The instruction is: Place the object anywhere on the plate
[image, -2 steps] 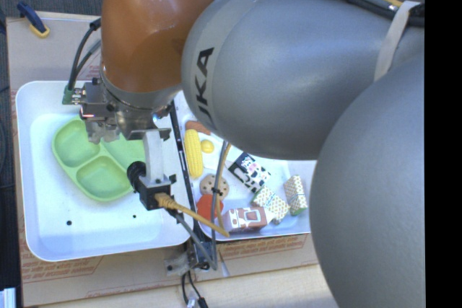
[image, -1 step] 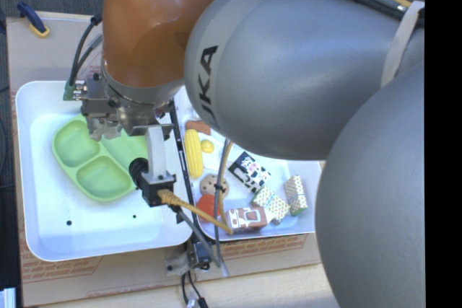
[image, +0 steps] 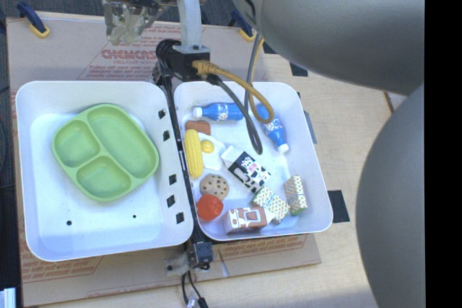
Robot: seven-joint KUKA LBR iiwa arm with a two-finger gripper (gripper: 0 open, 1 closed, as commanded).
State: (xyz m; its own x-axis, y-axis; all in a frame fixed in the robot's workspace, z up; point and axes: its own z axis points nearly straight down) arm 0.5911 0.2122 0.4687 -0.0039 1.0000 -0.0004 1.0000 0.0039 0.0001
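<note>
one green plate (image: 105, 152) sat bare in the left bin (image: 36, 227); candidate objects, corn (image: 193, 151) included, lay in the right bin (image: 307, 155). gripper (image: 128, 24) hung above the far edge, grip state indeterminate.

Green plate (image: 105, 151): smooth plastic, matt with a faint sheen. White bins (image: 43, 227): smooth moulded plastic, slightly glossy. Arm (image: 346, 3): smooth grey casing, satin finish. Gripper (image: 128, 24): bare shiny metal with clear, glassy fingers. Corn cob (image: 193, 152): glossy plastic, ribbed. Milk carton (image: 250, 171): printed, smooth. Board under bins (image: 79, 47): matt printed cardboard.
</note>
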